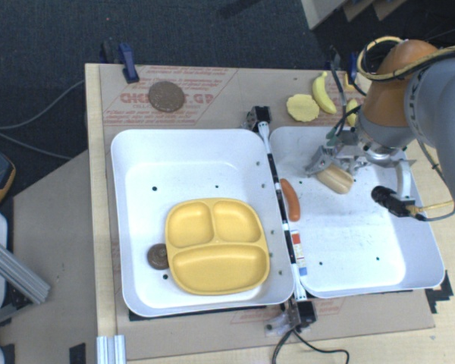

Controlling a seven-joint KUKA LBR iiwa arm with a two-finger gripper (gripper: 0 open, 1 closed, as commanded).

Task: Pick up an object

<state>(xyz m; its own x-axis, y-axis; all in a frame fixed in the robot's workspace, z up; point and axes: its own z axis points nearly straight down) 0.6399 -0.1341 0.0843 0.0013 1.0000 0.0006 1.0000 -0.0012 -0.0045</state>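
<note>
Hand (335,164) grips tan block (336,179) near right bin's (364,268) far edge; open floor below.

The grey arm (440,89) reached in from the right, orange band (390,89) above the wrist, claw (335,161) pointed down, low.

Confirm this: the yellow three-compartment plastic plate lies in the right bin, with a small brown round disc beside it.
Wrong bin. The camera view shows the yellow three-compartment plastic plate in the left white bin, with the small brown round disc beside it.
</note>
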